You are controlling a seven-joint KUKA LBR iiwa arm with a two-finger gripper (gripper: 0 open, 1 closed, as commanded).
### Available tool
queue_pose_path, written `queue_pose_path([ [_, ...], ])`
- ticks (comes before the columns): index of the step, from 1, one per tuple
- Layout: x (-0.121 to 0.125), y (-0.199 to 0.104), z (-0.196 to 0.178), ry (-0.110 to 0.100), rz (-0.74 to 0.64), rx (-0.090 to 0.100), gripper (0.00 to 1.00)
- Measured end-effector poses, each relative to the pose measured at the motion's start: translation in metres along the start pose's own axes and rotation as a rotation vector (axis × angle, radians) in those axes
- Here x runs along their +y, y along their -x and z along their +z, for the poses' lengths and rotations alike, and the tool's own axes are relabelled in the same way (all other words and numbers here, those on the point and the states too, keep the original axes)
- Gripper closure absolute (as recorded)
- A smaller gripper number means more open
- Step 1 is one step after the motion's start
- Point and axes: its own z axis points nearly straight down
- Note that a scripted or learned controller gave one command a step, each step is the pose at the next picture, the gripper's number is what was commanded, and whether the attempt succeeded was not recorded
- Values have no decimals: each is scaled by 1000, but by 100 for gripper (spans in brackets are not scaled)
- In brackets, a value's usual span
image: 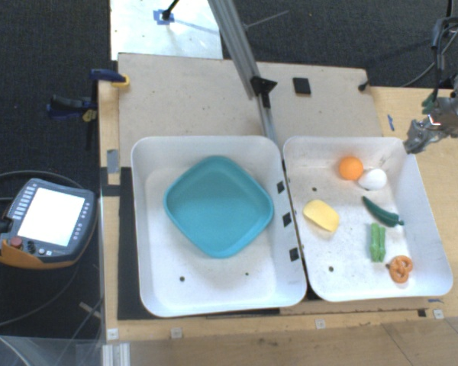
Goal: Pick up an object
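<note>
Nearest the camera, along the front of the right-hand shallow white bin [435, 277]: a small orange pretzel-shaped piece [401, 268] sits close to the front right corner. Just behind it, a short light-green ridged stick [377, 242] lies roughly front to back. Behind that, a dark green curved pod shape [382, 212], slanted, its far end pointing toward the white piece. Left of these, a pale yellow rounded wedge [321, 215] lies apart in the bin's left half.

Further back in the same bin: a white egg-shaped piece [373, 179] touching or just beside an orange ball [351, 168].

Left-hand shallow white bin [149, 280] holds a turquoise square plastic plate with rounded corners [218, 205], set cornerwise near the middle.

Left of the bench, on dark carpet: an orange and grey hand-held control pad with a bright screen [44, 223], cable attached.

Far right: the two-finger gripper [417, 139] hangs over the back right corner of the right bin, near its rim, well apart from every piece. Nothing seen between the fingers; whether they are spread or pressed together, cannot tell, too small and blurred.

Beyond the bins: a bare brown board [183, 97], a slanted grey metal pole [233, 33], a blue clamp [107, 75] at the bench's far left edge.
</note>
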Motion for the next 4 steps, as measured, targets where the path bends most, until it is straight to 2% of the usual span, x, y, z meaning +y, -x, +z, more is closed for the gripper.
queue_pose_path([
  [1,1,0,-38,-2,0,1,100],
  [2,-8,-55,-34,-5,-3,2,100],
  [4,-2,-155,4,-6,-3,3,100],
])
